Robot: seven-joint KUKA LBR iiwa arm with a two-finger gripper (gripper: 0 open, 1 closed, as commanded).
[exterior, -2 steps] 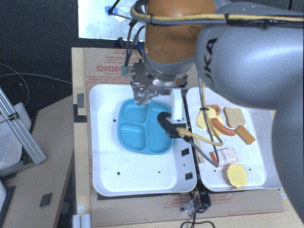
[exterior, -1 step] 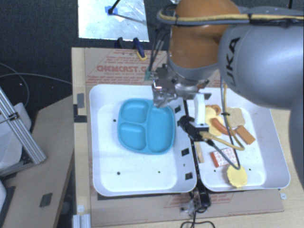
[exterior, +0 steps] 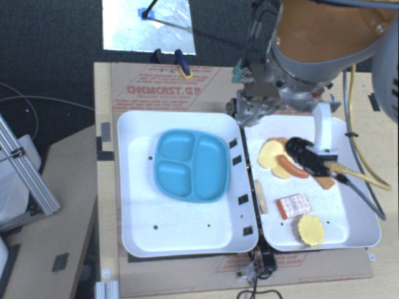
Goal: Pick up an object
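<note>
Right bin [exterior: 352,212], near end: yellow disc [exterior: 311,229], flat and pale; red-and-white packet [exterior: 293,205] just behind it. Middle: red sausage [exterior: 292,166], glossy, touching yellow slice [exterior: 270,155]. They are crowded and may slip or lift together. Far rim: gripper [exterior: 250,112], opening cannot be told; may strike the bin wall.

cardboard sheet [exterior: 209,80]: red print "CHEMCAST GP", left of the gripper [exterior: 248,112]
red-and-white packet [exterior: 293,205]: below the gripper, print too small to read
</note>
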